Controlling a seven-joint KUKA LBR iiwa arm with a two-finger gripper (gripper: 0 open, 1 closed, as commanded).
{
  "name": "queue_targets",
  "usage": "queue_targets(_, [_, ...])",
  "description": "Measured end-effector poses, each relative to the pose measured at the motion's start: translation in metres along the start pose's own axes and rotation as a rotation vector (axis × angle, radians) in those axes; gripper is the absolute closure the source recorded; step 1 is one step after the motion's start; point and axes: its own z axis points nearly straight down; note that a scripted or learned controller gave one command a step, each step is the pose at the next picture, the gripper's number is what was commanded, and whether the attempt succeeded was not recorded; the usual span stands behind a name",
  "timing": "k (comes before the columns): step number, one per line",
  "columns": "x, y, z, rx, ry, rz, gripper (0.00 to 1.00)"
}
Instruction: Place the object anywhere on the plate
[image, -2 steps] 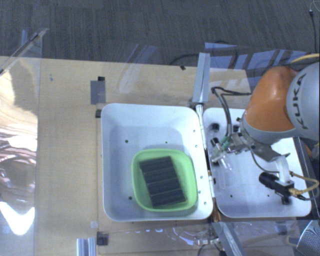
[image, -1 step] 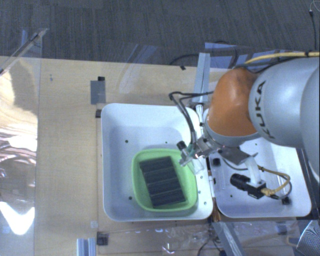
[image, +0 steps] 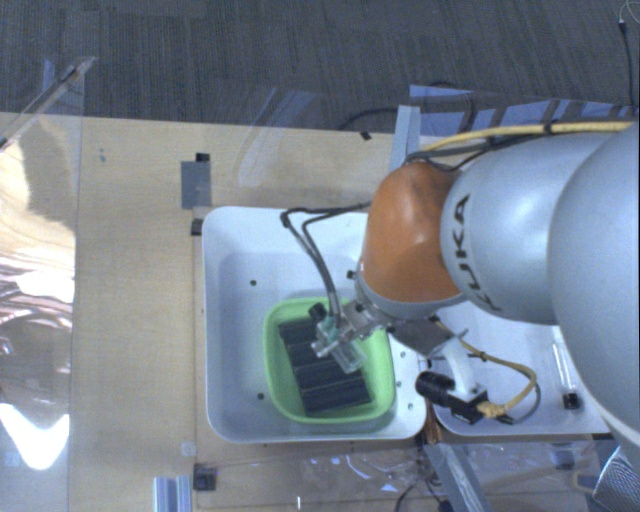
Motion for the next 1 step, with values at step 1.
queue_targets(1, [-0.0004, 0.0, -0.0001, 0.0, 0.0, 0.001, 0.0])
